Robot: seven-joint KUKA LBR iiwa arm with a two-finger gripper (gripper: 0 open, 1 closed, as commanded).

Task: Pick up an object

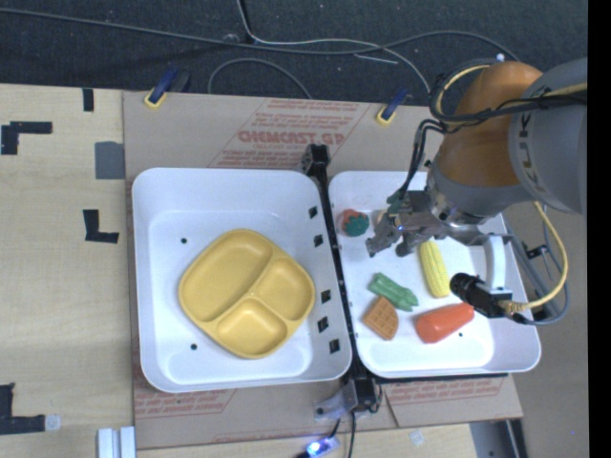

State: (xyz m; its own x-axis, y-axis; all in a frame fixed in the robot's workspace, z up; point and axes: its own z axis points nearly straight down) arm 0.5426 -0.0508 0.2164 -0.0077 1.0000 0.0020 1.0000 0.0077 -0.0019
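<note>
The hand (393,235) hovers just left of the corn (434,267), fingers apart, empty; approach step, next lower and close.

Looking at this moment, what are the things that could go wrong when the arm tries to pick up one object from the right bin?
1. The corn, green piece, waffle and carrot lie close together, so the gripper may push neighbours or catch two.
2. The small round toy sits near the bin wall; fingers might strike the wall there.
3. The black cable loops low over the bin and may snag.
</note>
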